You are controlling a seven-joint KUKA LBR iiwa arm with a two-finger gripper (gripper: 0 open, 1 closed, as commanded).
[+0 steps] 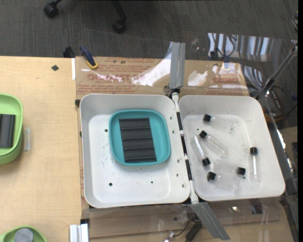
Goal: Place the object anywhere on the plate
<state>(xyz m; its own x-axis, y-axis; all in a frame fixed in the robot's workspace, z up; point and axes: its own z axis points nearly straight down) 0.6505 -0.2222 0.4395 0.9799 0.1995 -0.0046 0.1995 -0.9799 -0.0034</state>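
teal square plastic plate w/ dark ribbed insert sits in left white bin. six clear plastic vials w/ black caps lie scattered in right white bin, apart from plate. can't tell pincer state.

Dark grey carpet ran across the top of the frame. Two black chair casters stood on it at upper left and upper centre. A light wooden benchtop filled the left side. A green tray stack sat at the left edge, holding a dark block. Brown cardboard with red print lay at upper centre, shiny clear plastic sheeting over it. A blue-and-yellow tool lay at its upper left corner. Cables showed at upper right behind clear sheeting. Light was even, with glare on the plastic.
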